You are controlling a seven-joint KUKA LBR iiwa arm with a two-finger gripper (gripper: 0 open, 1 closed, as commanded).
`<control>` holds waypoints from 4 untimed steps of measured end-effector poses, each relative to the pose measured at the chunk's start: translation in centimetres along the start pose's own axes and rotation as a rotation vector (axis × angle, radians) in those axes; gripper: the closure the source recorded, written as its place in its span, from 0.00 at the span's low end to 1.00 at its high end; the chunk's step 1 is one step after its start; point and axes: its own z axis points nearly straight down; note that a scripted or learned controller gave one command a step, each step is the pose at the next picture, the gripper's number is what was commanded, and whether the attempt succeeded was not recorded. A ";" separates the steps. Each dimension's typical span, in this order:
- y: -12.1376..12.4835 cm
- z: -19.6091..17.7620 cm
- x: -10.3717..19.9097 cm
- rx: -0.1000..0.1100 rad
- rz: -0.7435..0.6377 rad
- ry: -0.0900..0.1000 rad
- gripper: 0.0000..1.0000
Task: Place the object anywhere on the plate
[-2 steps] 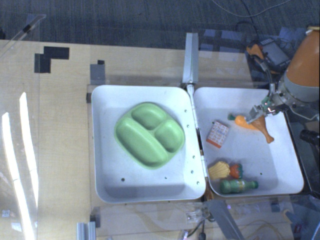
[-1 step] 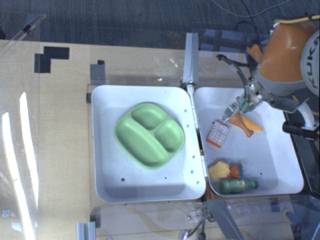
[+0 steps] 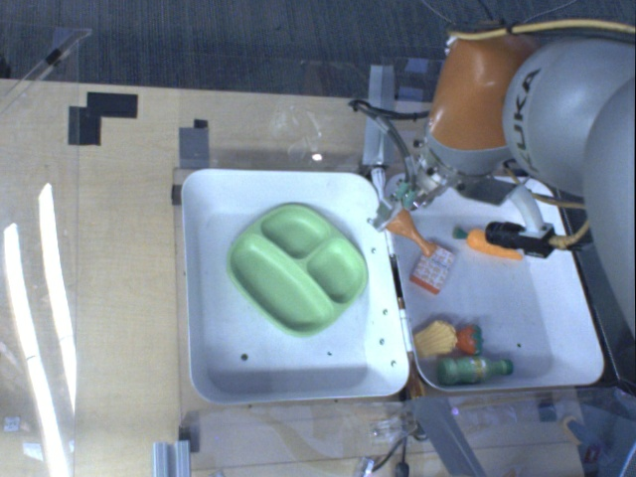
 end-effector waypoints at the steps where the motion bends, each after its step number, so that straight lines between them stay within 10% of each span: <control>1: 3.8 -3.2 5.4 -0.003 -0.399 -0.002 1.00; 2: 3.8 -3.2 5.3 -0.003 -0.398 -0.002 0.00; 3: 4.0 -4.4 5.3 -0.011 -0.399 -0.007 1.00; 4: 2.8 -17.9 8.0 -0.006 -0.946 -0.008 1.00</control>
